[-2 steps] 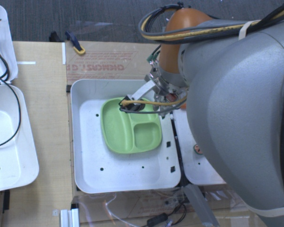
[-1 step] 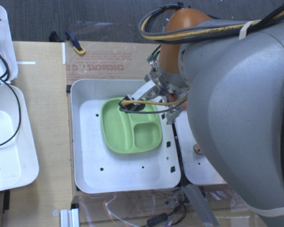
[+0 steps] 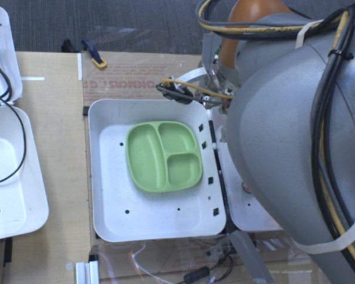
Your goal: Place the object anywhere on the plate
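A light green plate [image 3: 164, 155] with three compartments lies in the middle of the left white bin [image 3: 106, 176]. Nothing rests on the plate. The grey arm [image 3: 296, 129] with its orange band [image 3: 254, 7] reaches in from the right and covers most of the right bin [image 3: 248, 212]. The wrist end, with cables and fittings [image 3: 183, 92], sits over the back edge between the two bins. The arm's bulk hides the gripper and the object.
Another white bin [image 3: 12, 176] stands at the far left with a black cable [image 3: 12, 135] looped over it. A blue and yellow tool [image 3: 93, 54] lies on the cardboard behind the bins. Wires run along the bench's front edge.
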Available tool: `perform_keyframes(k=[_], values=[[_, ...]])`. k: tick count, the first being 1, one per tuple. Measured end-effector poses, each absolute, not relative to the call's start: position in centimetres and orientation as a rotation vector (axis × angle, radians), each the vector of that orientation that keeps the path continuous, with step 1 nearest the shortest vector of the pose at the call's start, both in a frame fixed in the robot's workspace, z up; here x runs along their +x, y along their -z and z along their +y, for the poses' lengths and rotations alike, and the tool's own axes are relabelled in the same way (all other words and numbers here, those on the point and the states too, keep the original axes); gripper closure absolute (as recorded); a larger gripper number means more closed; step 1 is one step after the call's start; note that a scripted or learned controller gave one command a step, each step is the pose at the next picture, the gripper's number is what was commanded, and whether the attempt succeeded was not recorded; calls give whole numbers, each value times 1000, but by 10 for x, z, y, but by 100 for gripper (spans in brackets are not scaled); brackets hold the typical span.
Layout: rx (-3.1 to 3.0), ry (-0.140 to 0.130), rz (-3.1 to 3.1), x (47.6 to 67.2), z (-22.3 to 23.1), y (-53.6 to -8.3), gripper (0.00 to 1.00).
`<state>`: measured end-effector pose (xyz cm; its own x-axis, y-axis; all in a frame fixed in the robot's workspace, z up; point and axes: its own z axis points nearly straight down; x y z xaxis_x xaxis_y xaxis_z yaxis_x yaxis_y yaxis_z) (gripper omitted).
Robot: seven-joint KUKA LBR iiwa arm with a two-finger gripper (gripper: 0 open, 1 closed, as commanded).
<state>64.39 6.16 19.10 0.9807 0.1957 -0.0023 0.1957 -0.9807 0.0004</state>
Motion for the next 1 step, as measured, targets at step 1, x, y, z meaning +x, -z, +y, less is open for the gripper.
perform_keyframes(k=[1], values=[[3126,7,297,644,59,-199,100]])
